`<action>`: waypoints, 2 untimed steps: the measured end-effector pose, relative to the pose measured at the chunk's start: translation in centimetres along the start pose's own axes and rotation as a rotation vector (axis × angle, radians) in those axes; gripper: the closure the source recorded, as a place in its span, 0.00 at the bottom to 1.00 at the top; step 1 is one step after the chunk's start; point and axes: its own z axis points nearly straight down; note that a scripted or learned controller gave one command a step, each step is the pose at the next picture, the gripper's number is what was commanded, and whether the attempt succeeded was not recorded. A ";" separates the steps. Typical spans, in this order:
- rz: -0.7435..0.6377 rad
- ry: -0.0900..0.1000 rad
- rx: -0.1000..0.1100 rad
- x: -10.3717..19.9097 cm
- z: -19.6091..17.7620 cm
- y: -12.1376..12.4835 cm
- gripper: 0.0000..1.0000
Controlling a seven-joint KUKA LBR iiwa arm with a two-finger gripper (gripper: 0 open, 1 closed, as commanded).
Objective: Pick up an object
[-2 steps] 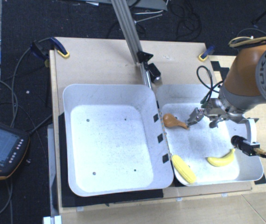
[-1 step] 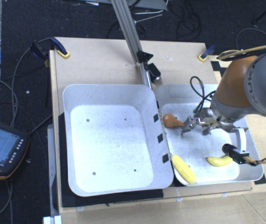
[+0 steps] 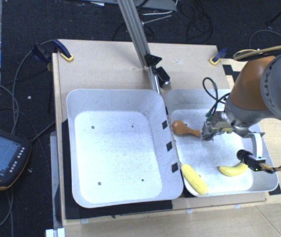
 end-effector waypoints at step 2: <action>-0.001 -0.001 -0.005 0.6 -11.0 0.8 1.00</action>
